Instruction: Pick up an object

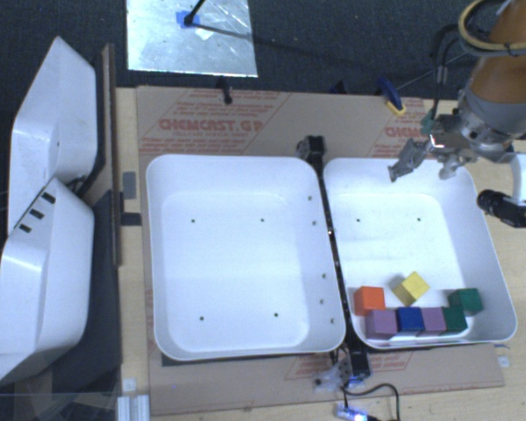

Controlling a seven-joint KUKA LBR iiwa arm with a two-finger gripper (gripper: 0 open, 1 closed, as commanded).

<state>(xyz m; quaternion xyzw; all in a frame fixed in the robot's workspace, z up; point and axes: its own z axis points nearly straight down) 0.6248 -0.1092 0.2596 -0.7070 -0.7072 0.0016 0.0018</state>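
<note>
Above the far edge of the right bin (473,226) hangs my gripper (427,164), its two grey fingers spread apart with nothing between them. It sits on a grey wrist with an orange band, reaching in from the right.

Well below the gripper, toward the camera, the blocks lie bunched in the near corner of that same bin. An orange block (369,299) and a yellow block (415,286) sit nearest the tool. Behind them, against the near wall, runs a row: a purple block (381,322), a blue block (410,319), a second purple block (433,319), and a green block (465,302) at the end.

Off to the gripper's other side, across the central divider, is the left bin (237,253).

I judge this to be the approach step: nothing is picked yet. My next move calls for travelling over the cluster, then descending on one block. The yellow one looks easiest, as it stands slightly apart; the row is packed tight, so fingers may jam.

Red lettering on the cardboard sheet (272,117) beyond the bins reads roughly "CHEMCAST GP"; I cannot read the smaller print.
</note>
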